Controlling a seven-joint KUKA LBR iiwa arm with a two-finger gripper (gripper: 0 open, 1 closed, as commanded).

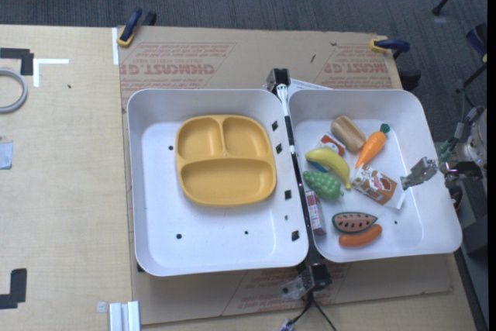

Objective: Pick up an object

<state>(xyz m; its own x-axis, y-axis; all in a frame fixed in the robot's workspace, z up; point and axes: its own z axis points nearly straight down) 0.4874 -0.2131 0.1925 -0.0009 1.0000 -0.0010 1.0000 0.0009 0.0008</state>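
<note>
We take the step in hand to be the approach: nothing is lifted yet. The claw (pixel 422 170) hangs at the right edge of the right bin (pixel 434 232), and whether it stands wide or narrow we cannot tell. A sound grasp, in our judgement, would choose a piece lying apart from its neighbours and descend straight over it, since the toys are crowded toward the bin's left half.

Nearest in the right bin lie an orange sausage (pixel 359 238) and, touching it just behind, a watermelon slice (pixel 353 222). Farther back a flat printed packet (pixel 377 186) rests on a white card, just beside the claw and so the likeliest candidate. Left of it sit a green bumpy vegetable (pixel 324 184) and a yellow banana (pixel 328 161), touching one another. Beyond them lie a carrot (pixel 371 147), tilted with its green top farthest away, and a hot-dog bun (pixel 348 132) at the rear.

The left bin (pixel 155 236) holds one yellow divided plate (pixel 225 160) with three compartments, set toward the back. Both bins rest on cardboard (pixel 178 62) over the worktop (pixel 54 205).
</note>
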